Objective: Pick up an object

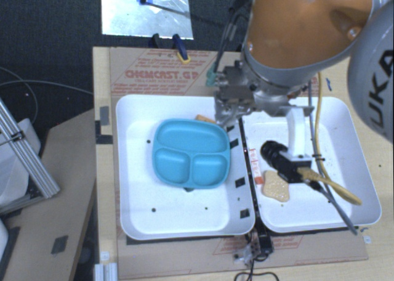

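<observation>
A blue divided plate lies in the middle of the left bin. A small orange piece peeks out just behind the plate's far edge. A tan, toast-like piece lies in the right bin, near the wall between the bins. My gripper hangs over the far right corner of the left bin, just above the plate's far right rim and beside the orange piece. Nothing shows in its grasp.
The big orange and grey arm covers the far part of the right bin. The bins rest on a cardboard sheet with a blue and yellow clip at its back edge. A metal frame stands at the left.
</observation>
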Controlling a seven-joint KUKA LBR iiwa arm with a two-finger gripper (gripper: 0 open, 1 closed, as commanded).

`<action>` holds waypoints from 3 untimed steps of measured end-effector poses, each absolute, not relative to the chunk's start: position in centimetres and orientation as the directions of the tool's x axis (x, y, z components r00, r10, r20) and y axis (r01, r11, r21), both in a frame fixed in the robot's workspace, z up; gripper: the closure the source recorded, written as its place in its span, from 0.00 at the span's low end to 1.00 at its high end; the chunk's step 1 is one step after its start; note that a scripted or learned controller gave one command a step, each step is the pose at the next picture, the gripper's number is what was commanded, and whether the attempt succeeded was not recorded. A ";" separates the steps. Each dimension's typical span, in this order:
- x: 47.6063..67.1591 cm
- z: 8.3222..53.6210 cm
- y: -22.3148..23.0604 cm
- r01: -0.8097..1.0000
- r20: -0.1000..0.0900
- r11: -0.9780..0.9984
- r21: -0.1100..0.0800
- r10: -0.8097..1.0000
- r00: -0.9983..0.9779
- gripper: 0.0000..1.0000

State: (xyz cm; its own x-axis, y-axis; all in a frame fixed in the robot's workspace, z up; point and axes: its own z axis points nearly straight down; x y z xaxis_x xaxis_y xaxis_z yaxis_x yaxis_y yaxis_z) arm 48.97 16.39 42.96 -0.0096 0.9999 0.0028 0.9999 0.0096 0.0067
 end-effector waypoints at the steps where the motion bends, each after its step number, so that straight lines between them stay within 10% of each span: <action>1: 49.3 54.2 10.1 1.000 0.003 -0.004 0.016 1.000 0.004 1.00; 2: 48.6 42.2 12.6 1.000 -0.002 0.004 -0.009 1.000 -0.004 1.00; 3: 48.7 43.0 8.5 1.000 0.000 -0.002 0.003 1.000 0.002 1.00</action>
